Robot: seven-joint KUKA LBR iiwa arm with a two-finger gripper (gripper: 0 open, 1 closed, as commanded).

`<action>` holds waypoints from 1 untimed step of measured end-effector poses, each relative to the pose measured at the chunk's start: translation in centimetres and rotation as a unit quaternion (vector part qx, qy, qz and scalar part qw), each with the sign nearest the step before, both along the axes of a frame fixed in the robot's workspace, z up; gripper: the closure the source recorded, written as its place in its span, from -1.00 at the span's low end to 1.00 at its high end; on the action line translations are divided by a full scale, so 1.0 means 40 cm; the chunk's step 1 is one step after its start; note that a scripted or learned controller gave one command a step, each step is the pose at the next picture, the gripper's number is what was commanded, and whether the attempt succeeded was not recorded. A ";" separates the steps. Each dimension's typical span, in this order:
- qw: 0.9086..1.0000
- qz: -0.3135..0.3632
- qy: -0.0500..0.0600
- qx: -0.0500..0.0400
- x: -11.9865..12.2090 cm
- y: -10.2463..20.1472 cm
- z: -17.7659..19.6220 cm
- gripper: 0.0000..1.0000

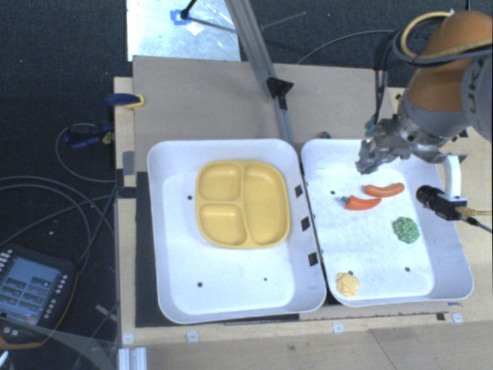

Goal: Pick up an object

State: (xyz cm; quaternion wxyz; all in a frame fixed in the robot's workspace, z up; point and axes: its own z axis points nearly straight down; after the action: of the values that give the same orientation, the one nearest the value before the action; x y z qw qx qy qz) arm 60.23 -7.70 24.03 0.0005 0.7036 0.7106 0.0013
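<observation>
The right bin (pixel 431 280) holds an orange sausage (pixel 384 190), an orange carrot-like piece (pixel 362 202) just left of it, a green broccoli floret (pixel 405 229) and a small yellow toy (pixel 347 284) in the near left corner. My gripper (pixel 373 158) hangs over the far part of the right bin, just above and behind the sausage. Nothing shows between its fingers.
The left bin (pixel 173 284) carries a yellow three-compartment plate (pixel 240 203). A slanted metal pole (pixel 254 37) crosses behind the bins. A black fitting (pixel 435 200) juts over the right bin's right edge. Cables and a pendant (pixel 31 284) lie left of the bench.
</observation>
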 end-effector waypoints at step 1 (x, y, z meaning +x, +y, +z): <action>1.000 0.000 0.001 0.000 0.016 0.132 -0.017 1.00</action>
State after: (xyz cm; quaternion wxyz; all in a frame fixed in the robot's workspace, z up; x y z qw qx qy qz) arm 60.89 -2.40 23.35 -0.0002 0.7033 0.7109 0.0012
